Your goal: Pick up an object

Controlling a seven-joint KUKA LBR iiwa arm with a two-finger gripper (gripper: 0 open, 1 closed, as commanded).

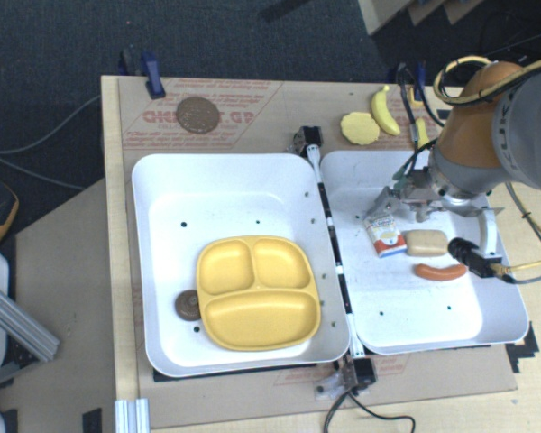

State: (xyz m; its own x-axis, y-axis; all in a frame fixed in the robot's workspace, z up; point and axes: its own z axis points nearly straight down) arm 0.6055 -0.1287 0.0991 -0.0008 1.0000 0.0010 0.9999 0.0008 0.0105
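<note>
From above, the arm (pixel 487 124) reached over the right bin's (pixel 451 318) far edge, its gripper (pixel 406 197) low beside a carton (pixel 386 238), likely the pick; whether it was spread or pressed together could not be told. A bun (pixel 426 241) and sausage (pixel 440 271) lay mid-bin, within reach. The yellow tray (pixel 255 291) sat near the left bin's (pixel 162 242) front edge.

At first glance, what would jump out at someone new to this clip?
The big yellow divided plate in the left bin catches the eye first, with a small brown disc tucked against its left edge. Next comes the grey and orange arm reaching into the right bin, above a small carton, a tan block and a sausage. A banana lies on the bench behind.
</note>
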